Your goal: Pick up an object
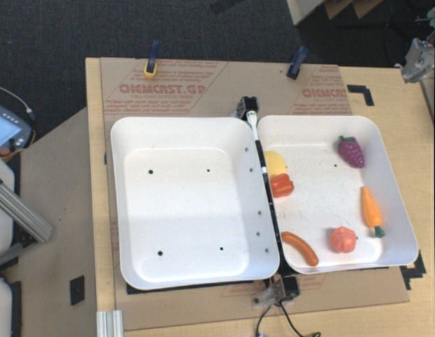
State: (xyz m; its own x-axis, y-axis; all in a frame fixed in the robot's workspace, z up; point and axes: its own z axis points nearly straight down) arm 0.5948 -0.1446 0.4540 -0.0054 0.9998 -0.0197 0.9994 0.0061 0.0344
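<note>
I see the right bin (386, 255) holding everything: grapes (351, 152) at its far corner, carrot (371, 210) by its right wall, sausage (299, 248) near its front, pepper (281, 185) against its left wall. The hand's state I cannot tell.

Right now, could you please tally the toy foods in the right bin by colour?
Purple, plastic grape bunch: 1
Yellow, rounded toy: 1
Red, pepper-like toy: 1
Orange, carrot and sausage: 2
Pink-red, round fruit: 1
Total: 6
</note>
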